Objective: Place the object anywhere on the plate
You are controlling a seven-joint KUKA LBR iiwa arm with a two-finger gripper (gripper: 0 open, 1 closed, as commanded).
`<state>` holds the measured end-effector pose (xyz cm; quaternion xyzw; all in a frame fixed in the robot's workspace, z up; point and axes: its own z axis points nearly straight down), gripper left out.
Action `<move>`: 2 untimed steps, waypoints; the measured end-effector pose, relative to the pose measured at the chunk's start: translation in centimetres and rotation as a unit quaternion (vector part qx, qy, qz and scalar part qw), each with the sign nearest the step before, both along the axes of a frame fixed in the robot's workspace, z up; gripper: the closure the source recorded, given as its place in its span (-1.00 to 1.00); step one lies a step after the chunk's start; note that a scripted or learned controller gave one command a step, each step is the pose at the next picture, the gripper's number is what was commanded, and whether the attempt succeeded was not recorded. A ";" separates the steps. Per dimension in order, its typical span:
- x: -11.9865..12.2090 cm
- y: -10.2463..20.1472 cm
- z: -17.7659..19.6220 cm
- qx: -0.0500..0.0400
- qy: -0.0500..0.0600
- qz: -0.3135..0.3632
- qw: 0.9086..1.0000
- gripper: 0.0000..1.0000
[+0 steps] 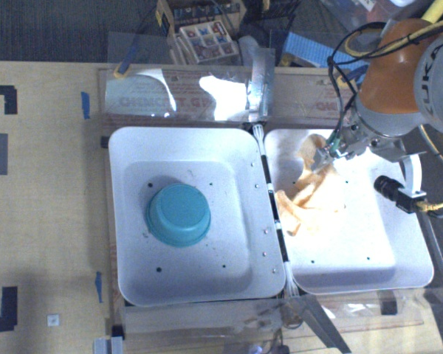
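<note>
the gripper (331, 153) hangs over the far part of the right bin (369, 260), and a pale tan cloth-like object (301, 198) trails down from it toward the bin's left wall. the top of that object seems to be caught at the fingertips, but blur hides them, so i cannot tell whether they are pinching it or only touching it. most of it lies slack on the bin floor, just beside the divider.

the blue plate (179, 213), which looks like an upturned dish, sits in the middle of the left bin (133, 161), well apart from the object.

my worry is the grip: if only a corner is caught, the limp thing could slip free on the lift, or its hanging tail could snag the ridge between the bins. draped on a domed plate, it might also slide off.

as for writing, part of "kuka" shows on the arm (399, 72); the print on the boxes (203, 32) beyond the bench is unreadable.
</note>
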<state>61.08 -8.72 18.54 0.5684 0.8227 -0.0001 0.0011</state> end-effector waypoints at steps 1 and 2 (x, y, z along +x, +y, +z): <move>0.1 0.0 4.0 0.000 -0.001 0.001 1.000 1.00; 1.8 4.3 4.1 -0.001 -0.002 0.200 0.980 1.00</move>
